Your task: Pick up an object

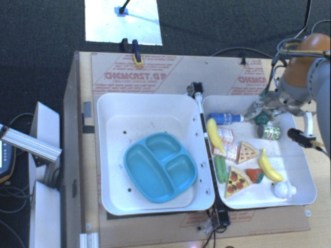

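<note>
White and small, a round thing sits at the near corner of the right bin, with a yellow banana, a red strawberry and two pizza slices close by. A blue tray lies in the left bin. Farther back in the right bin, the gripper hangs low over a small green can and a blue bottle, its two fingers look spread apart, and nothing is between them.
</note>
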Motion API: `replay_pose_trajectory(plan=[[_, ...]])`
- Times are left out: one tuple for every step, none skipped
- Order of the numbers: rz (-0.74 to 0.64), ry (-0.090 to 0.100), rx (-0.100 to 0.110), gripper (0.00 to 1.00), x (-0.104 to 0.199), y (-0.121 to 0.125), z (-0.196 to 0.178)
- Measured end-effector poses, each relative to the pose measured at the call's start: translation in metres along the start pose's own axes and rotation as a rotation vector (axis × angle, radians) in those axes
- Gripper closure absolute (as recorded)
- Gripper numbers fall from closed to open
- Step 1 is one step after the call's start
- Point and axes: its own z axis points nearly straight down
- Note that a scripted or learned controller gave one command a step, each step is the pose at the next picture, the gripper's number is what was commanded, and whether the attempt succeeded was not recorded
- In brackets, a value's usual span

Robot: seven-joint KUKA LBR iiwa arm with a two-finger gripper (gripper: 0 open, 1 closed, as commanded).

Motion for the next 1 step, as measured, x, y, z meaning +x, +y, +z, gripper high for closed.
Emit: replay_pose_trajectory(plan=[[-0.003,-0.004,-0.006,1.00,-0.0005,0.0015,-0.0119]])
